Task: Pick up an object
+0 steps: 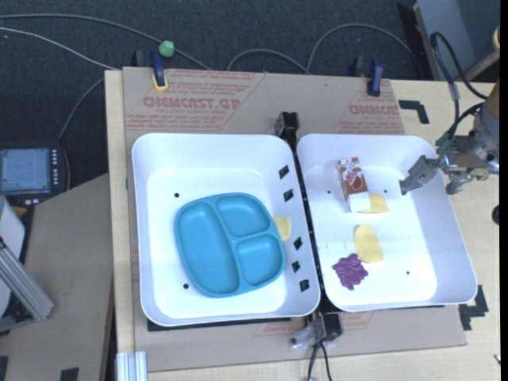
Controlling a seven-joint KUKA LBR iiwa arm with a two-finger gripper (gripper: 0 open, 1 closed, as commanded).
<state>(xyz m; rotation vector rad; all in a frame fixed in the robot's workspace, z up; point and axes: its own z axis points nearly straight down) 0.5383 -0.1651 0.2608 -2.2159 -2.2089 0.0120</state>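
Over the right bin's [444, 236] far edge, the tool [432, 175] is hovering with its two fingers spread and holding nothing. Below-left, the brown carton [350, 178] is lying long axis running toward the back wall, touching a yellow-white block [371, 204]; crowding risks a slipped grasp.

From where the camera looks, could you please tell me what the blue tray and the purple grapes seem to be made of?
The blue tray looks like moulded plastic with a matte, even colour: its three compartments have smooth rounded walls. The purple grapes seem to be a toy cluster, probably plastic or rubber, judging by the uniform colour and bumpy lumped shape; the view is too small to be sure.
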